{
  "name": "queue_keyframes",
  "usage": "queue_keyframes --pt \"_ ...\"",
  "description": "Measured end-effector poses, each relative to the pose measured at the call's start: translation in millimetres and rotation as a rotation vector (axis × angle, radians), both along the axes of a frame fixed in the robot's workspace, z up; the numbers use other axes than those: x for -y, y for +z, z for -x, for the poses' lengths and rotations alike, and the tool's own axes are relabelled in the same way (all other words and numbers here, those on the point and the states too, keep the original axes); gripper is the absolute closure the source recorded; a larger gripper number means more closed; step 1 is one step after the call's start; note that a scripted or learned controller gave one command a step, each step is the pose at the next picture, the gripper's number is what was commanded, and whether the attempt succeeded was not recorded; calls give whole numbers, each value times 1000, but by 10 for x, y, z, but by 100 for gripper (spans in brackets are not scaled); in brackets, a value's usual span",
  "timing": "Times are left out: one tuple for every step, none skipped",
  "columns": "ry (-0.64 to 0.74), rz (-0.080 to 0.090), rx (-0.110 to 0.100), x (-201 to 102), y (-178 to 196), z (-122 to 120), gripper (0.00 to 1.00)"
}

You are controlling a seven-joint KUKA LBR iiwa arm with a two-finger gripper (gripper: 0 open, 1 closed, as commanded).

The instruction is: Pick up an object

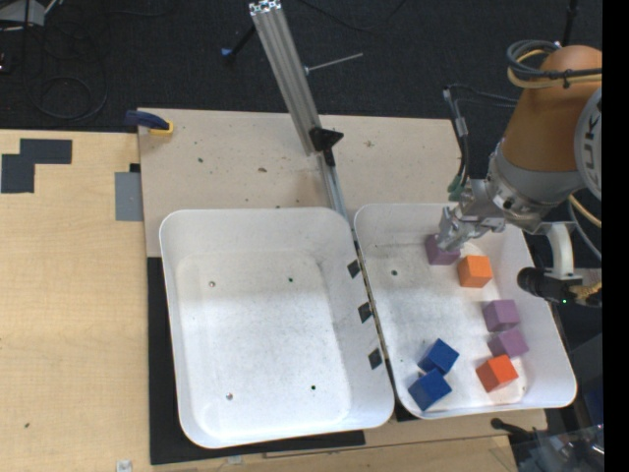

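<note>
Jaws closed around a purple block [440, 252] at the gripper [450, 240], low in the right bin [393, 254], upper area, just left of an orange cube [475, 270].

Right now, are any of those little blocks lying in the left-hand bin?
No, the blue blocks, the orange blocks and the purple blocks all lie in the right bin, none in the left bin.

Slanted aluminium rail [292, 77] above the bench; blue-and-yellow clamp [147, 122] at its corner.
</note>
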State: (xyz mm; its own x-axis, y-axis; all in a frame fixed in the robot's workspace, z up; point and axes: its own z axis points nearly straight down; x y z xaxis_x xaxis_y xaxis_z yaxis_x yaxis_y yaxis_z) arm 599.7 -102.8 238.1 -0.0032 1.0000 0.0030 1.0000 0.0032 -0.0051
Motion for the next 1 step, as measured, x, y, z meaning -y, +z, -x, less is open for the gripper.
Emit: queue_keyframes --pt "1 1 1 -476 63 -4 100"
